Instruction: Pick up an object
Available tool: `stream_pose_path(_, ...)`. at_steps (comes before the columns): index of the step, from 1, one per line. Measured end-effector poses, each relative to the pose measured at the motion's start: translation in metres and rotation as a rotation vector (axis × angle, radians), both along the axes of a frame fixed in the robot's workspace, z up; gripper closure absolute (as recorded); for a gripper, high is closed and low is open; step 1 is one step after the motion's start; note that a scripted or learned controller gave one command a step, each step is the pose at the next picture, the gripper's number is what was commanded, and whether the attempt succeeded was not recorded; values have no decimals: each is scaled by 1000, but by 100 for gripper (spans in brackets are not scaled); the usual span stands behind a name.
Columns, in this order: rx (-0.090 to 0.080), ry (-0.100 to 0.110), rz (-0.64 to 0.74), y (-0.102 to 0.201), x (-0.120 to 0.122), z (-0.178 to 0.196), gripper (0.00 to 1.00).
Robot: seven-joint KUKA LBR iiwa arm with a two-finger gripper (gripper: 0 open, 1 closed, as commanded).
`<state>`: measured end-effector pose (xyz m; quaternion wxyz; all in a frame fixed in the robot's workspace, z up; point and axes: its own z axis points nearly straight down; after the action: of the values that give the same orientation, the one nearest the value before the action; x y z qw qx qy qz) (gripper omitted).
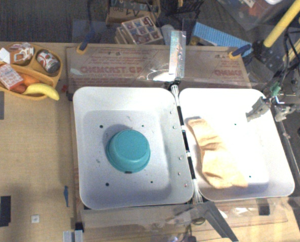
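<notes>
A teal bowl (129,150) lies upside down in the middle of the left bin (89,105). A tan, crumpled cloth (213,159) stretches along the left side of the right bin (271,180), from near the divider down toward the front. My gripper (260,108) hovers over the right bin's far right corner, well to the right of the cloth and apart from it. Nothing shows between its fingers.
An orange tray (1,82) with a banana (42,90) and small food items sits on the bench at the far left. A cardboard sheet (120,67) lies behind the bins. Cables and a yellow pole (288,15) stand at the back right.
</notes>
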<state>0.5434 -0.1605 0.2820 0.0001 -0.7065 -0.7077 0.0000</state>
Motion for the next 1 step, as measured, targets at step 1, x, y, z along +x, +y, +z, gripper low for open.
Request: stream_pose_path(1, 0, 1, -178, 44, -16, -165, 0)
